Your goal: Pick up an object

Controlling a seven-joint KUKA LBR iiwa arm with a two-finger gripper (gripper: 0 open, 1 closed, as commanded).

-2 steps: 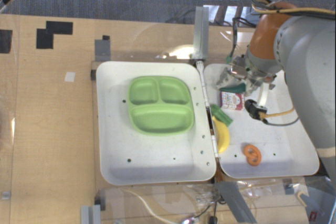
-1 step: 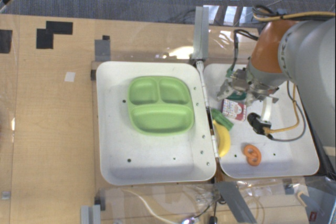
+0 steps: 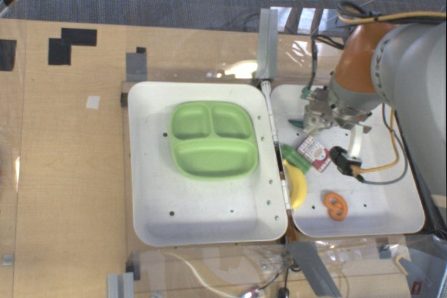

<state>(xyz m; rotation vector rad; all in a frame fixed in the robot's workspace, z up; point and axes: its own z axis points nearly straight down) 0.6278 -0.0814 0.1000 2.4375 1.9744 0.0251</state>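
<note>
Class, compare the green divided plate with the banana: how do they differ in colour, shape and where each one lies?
Colour: the green divided plate is light green; the banana is yellow.
Shape: the plate is broad, with three compartments; the banana is slim and curved.
Place: the plate lies near the middle of the left bin; the banana lies in the right bin, against its left wall.
Both lie flat, apart from the gripper.

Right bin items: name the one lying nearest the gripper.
The small red and white packet, just below the gripper; the banana and orange pretzel-shaped toy lie farther toward the front.
</note>
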